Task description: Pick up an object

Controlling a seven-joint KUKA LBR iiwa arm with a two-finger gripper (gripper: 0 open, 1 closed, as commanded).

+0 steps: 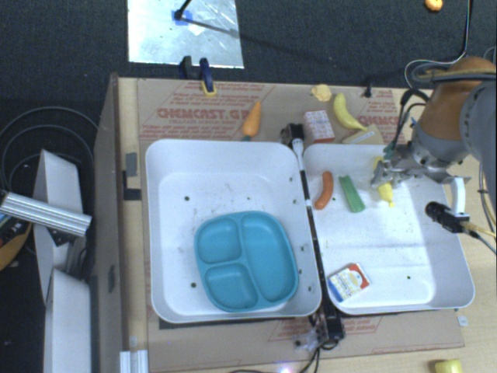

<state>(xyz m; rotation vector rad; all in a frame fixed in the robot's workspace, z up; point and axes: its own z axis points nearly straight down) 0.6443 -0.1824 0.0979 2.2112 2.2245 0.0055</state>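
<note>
Arm over the right bin [450,286].
Its fingers [384,183] are down at a yellow piece [386,193]; their spread I cannot tell.

Right bin: open floor mid and lower; upper part crowded.

The right bin [446,290] has bare floor across its middle. Obstacles: sausage [324,189] and green stick [351,193] near the divider, yellow piece [385,192] under the gripper [383,176], packet [347,281] at the lower left corner.

A small yellow object [386,193] lies in the right bin's far right part, at the gripper's tip.
</note>
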